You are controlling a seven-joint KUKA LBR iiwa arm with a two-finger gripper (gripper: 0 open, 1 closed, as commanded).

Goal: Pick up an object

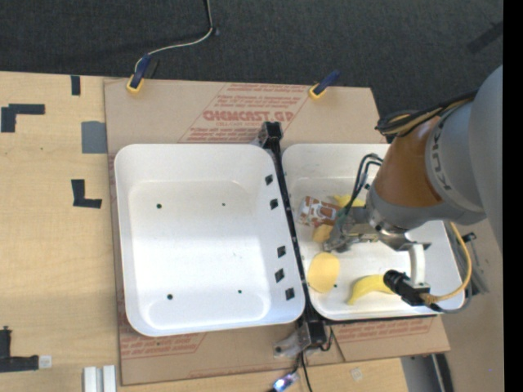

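— What's the claw [337, 237] doing?
— It's down in the right bin [369, 158], by a small yellow piece [324, 233]; how wide it's open, I can't tell.
— Other objects?
— Lemon [324, 273], banana [367, 287] nearby.

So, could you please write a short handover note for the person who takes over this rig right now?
Gripper: down in the right bin, among the objects; whether it grips anything cannot be told.
Objects, all in the right bin: lemon near the divider, banana by the front wall, brown-and-white packet behind the gripper.
Done: arm has reached into the bin.
Left: lift one object clear.
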